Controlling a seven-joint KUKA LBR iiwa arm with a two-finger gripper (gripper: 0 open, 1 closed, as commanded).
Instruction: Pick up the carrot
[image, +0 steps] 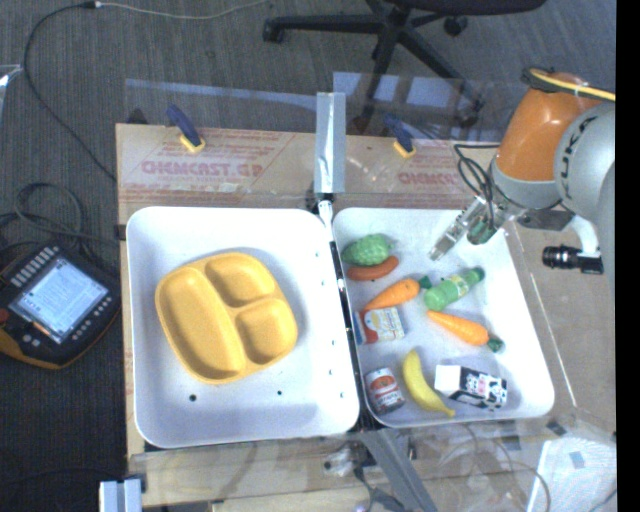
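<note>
Two orange plastic carrots lie in the right shallow white bin. The upper orange carrot with green top sits near the bin's centre, long axis slanting, pointed tip toward the lower left, leafy end at the upper right just beside the green plastic bottle. The lower orange carrot with dark green top lies below that bottle, long axis slanting the other way, tip at the upper left, leafy end at the lower right. Other contents: green lettuce-like toy touching a red-orange sausage-shaped toy at the upper left; small red-and-white carton below the upper carrot; small printed can, yellow banana and black-and-white cow-patterned carton along the front. Left shallow white bin: one yellow three-compartment plastic tray. The grey arm with orange band enters from the upper right; its two-finger gripper slants down and left over the right bin's upper part, above the bottle, apart from both carrots. Whether its fingers are parted or closed cannot be told; nothing is seen between them.
</note>
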